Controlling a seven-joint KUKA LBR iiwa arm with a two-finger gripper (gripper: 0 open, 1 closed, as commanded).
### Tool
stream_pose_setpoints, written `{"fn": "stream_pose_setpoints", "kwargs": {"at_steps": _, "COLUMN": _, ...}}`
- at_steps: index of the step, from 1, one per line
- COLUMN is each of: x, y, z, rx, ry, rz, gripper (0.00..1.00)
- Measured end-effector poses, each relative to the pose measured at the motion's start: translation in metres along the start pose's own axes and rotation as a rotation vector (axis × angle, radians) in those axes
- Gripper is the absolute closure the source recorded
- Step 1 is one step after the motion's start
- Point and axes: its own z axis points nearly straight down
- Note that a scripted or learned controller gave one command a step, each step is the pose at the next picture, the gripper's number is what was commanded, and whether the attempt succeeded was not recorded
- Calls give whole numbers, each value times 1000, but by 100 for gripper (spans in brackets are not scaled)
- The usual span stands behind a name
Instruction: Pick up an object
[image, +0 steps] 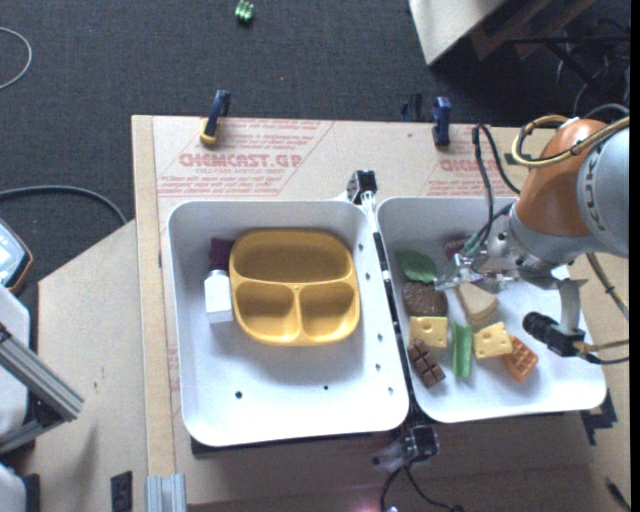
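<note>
The table (150, 300) is a pale board with red print along its far part, held by blue and yellow clamps at the back edge, and it carries two shallow white bins side by side. The left bin (290, 400) holds a yellow divided plate (294, 285) with three compartments, lying flat near the bin's middle. Just beside the plate's left edge stands a small white bottle (218, 296), and a dark maroon item (221, 249) lies right behind it, near the bin's far left corner.

The right bin (500, 395) holds a cluster of toy food. The grey arm with its orange band (560, 195) reaches in from the right and hangs over the far half of this bin. Its end effector (470, 268) sits low among the food, above a pale wedge-shaped piece (478, 302); whether its fingers are spread or closed cannot be told, and no item is clearly seen between them.

To the left of the end effector lies a green leaf (418, 266), with a round brown cookie (424, 298) just in front of it. Nearer the front edge are a yellow cheese block (431, 330), a green bean pod (461, 348), a second cheese piece (491, 341), an orange waffle (520, 359) and a dark chocolate bar (427, 362), all lying close together
</note>
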Motion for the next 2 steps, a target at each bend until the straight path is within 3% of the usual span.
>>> {"fn": "stream_pose_setpoints", "kwargs": {"at_steps": 1, "x": 0, "y": 1, "z": -10, "rx": -3, "ry": -1, "rz": 1, "gripper": 100}}
{"fn": "stream_pose_setpoints", "kwargs": {"at_steps": 2, "x": 5, "y": 7, "z": -72, "rx": -3, "ry": -2, "rz": -3, "gripper": 100}}
